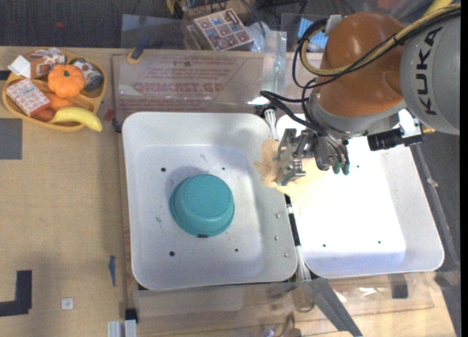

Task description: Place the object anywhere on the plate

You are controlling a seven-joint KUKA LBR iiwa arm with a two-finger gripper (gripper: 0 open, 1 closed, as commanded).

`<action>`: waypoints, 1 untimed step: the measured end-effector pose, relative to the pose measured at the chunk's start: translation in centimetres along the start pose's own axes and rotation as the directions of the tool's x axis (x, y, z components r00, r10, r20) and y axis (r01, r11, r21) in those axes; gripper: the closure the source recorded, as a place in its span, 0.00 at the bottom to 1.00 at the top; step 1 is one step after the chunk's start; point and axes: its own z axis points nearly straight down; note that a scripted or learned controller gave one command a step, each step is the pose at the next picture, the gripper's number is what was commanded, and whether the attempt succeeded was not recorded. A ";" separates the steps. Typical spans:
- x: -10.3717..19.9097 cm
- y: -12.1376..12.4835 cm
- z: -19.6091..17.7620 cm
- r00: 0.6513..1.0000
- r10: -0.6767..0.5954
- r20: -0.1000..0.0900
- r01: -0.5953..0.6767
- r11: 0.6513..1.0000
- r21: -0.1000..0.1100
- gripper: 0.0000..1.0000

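Something pale and yellowish-tan (269, 166) sits at the right rim of the left bin (146, 145), just left of centre frame, and we take it for the task's object. It is blurred and partly hidden by the gripper (296, 161), so we cannot name it more closely than a small pale lump. Its soft outline suggests to us a light thing, perhaps plush or foam, that would yield under pressure and not crack; that is a guess from a poor view. If so, a pinch across its middle seems the safest hold to us, since a grip on a loose edge could let it sag or slip free.

The gripper hangs right beside it, metal fingers pointing down over the seam between the two bins. We cannot tell whether the jaws are spread or closed, nor whether the lump is between them or merely next to them.

Left of that, near the middle of the left bin, lies the teal plate (202, 205), round and looking like an upturned dish. It stands well apart from the object. The right bin (409, 248) glows brightly under the arm (365, 58), whose orange band fills the upper right. At the upper left a yellow bowl of toy food (53, 94) rests on the bench.
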 end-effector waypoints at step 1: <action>2.9 3.6 0.4 1.000 -0.001 -0.001 0.001 1.000 0.000 1.00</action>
